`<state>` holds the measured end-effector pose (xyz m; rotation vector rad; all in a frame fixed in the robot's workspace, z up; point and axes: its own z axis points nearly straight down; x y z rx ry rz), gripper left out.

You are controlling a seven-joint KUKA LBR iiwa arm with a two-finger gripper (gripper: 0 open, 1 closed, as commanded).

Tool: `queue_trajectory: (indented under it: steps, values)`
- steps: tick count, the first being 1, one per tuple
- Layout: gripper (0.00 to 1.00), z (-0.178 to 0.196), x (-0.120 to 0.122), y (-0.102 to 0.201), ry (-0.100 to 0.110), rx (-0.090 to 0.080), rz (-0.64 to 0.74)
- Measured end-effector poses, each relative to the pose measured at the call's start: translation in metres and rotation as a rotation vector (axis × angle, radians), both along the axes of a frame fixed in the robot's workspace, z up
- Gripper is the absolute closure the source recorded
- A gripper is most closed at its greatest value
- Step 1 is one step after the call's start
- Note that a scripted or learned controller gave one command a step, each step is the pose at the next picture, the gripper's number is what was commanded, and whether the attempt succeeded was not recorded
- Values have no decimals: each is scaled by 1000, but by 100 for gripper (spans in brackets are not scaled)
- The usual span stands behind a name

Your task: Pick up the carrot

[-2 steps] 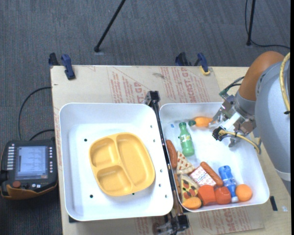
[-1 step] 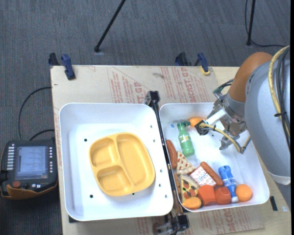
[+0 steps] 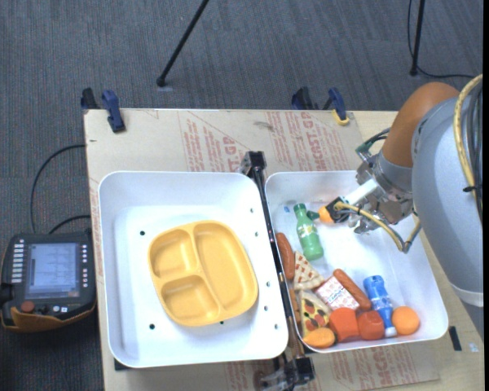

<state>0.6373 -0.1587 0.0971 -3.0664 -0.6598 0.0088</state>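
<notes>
The carrot (image 3: 324,215), a small orange piece with a green end, lies in the upper left part of the right bin (image 3: 407,259), just right of the cap of a green bottle (image 3: 308,233). My gripper (image 3: 367,221) hangs low over the same bin, close to the carrot's right side, and part of the wrist hardware covers the carrot's right end. Nothing shows between the carrot and the bin floor, so I cannot tell whether it is lifted.
The left bin (image 3: 130,218) holds a yellow divided plate (image 3: 202,272). In the right bin's lower half lie a sausage (image 3: 285,253), pizza slices (image 3: 310,300), a hot dog (image 3: 350,290), a blue bottle (image 3: 378,292), red blocks (image 3: 357,325) and an orange ball (image 3: 405,321).
</notes>
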Motion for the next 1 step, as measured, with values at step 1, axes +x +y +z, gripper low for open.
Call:
queue_trajectory:
  steps: [1]
  values:
    - [100, -10, -44, -44, -5, 0, 332]
